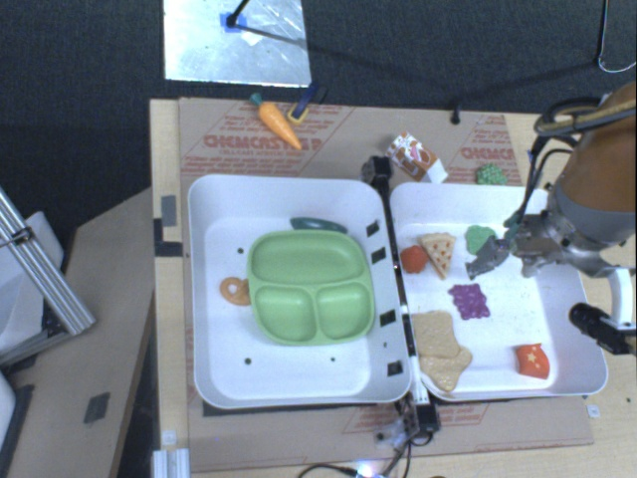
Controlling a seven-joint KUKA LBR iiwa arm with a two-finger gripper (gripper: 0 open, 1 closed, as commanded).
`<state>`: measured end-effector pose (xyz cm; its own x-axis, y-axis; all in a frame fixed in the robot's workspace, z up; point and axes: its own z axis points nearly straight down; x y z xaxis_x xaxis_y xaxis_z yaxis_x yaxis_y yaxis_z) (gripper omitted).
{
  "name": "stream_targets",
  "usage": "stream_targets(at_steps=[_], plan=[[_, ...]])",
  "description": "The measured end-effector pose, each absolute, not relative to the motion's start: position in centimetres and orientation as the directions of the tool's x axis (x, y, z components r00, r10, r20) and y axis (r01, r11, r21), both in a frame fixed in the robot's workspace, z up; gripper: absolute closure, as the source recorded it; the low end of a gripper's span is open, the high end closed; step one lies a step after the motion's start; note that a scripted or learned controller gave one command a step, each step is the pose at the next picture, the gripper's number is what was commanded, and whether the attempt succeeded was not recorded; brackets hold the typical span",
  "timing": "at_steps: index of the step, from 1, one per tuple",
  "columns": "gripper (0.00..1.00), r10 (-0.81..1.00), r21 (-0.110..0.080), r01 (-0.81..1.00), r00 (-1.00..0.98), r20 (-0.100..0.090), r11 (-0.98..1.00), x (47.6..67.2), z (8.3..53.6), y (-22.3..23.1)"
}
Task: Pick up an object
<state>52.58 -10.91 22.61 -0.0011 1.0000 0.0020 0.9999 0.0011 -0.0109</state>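
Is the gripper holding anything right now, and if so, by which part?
Cannot be told: the gripper sits low in the right bin beside a green toy.

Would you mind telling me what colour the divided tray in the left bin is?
The divided tray is light green, as seen in the camera view.

Even bright overhead light, glare on foil sheet (237,26), soft shadows, slight blur, low res

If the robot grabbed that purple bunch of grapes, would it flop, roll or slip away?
The purple grapes look like a flat, moulded toy lying in the right bin, so probably stiff and light, unlikely to roll. Their bumpy, low shape may make the gripper slip.
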Motion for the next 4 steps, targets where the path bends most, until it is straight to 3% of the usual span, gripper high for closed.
stream_targets(at_steps=[1, 3, 4], plan=[[0.0, 1.0, 0.002, 1.0, -0.004, 0.0, 0.004, 52.8, 23.2, -10.9], [0.0, 1.0, -0.003, 1.0, 0.0, 0.001, 0.0, 52.4, 12.3, -12.8], [0.0, 1.0, 0.004, 1.0, 0.0, 0.0, 0.0, 52.5, 8.5, -12.8]])
